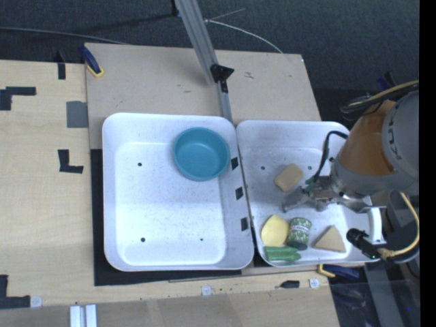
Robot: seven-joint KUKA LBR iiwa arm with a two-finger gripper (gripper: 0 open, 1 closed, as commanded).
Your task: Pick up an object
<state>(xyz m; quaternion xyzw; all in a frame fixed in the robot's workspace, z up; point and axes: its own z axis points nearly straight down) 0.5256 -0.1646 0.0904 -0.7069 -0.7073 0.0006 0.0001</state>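
Note:
The right bin [262,142] holds several small objects. A tan block [289,177] lies near its middle. Along its front edge are a yellow rounded object [274,230], a green-labelled can [298,232], a green object [283,253] and a tan wedge [330,239]. My gripper [302,196] hangs low over the right bin, just right of and below the tan block and above the can. I see nothing held in it. The grey arm with its orange band [368,145] comes in from the right.
A blue bowl [201,153] sits at the back of the left bin [129,203]. A grey metal bar [201,36] slants down from the top to the divider between the bins. Cables lie at the right edge.

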